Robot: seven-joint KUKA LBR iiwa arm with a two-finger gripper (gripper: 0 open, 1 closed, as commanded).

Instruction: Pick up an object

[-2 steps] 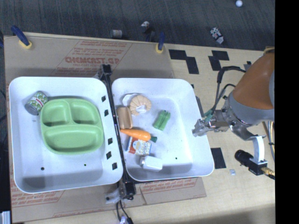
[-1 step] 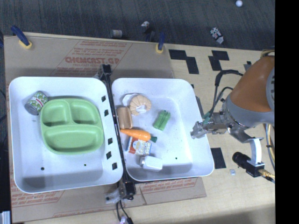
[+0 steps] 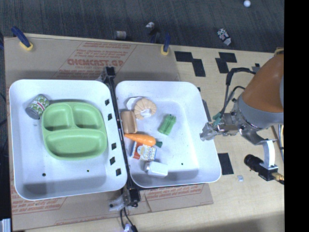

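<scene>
The right bin (image 3: 190,149) holds an orange carrot (image 3: 140,139), a green ridged piece (image 3: 167,124), a tan cylinder (image 3: 128,121), a round bread-like piece (image 3: 144,108), a small printed carton (image 3: 146,152) and a white block (image 3: 157,169). My gripper (image 3: 208,131) hangs at the right bin's right rim, to the right of all these objects and touching none. Nothing shows between its fingers.
The left bin (image 3: 24,178) carries a green divided tray (image 3: 74,129) and a small can (image 3: 37,106) at its top left. Black clips run along the divider (image 3: 115,129) between the bins. The grey and orange arm (image 3: 263,98) fills the right side above the cardboard bench.
</scene>
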